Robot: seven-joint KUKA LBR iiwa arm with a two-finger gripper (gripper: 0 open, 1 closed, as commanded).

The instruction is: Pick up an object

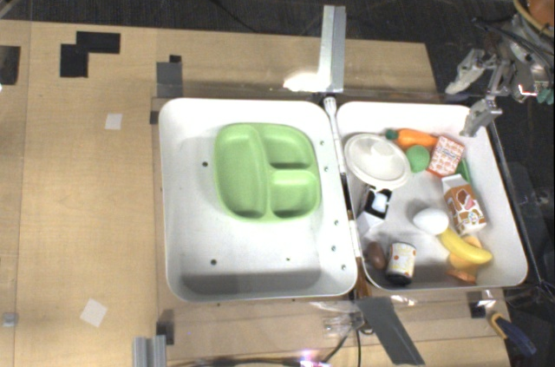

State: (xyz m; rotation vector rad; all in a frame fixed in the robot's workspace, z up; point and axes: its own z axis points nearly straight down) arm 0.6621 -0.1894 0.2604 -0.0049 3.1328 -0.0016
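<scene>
From my seat, nearest the camera in the right bin (pixel 512 270) lie a small dark can (pixel 401 261), a brown lump (pixel 375 254) just left of it, and a banana (pixel 466 250) to its right with something orange under its tip. Just beyond the can sit a white egg (pixel 430 220) and a brown-and-white carton (pixel 464 209). Further back from the can there is a white bowl (pixel 376 158), with a black-and-white piece (pixel 376 202) between the two. Past the bowl, toward the far wall, I see a carrot (pixel 411 136), a green piece (pixel 419 158) and a red-and-white packet (pixel 447 154).

Left of the bowl, across the divider, the left bin (pixel 182 261) carries a green tray (pixel 265 170) with three compartments.

Beyond the packet, over the bin's far right corner, hangs the tool (pixel 484 88), raised above the rim and touching nothing. I cannot tell from here whether it is spread or clenched; I see nothing between its fingers.

By my reading the pick has not begun in any way that counts: every item lies in the bin. No target is committed yet; the packet and carrot lie closest to the tool. The descent, the grasp and the lift are all left to do.
</scene>
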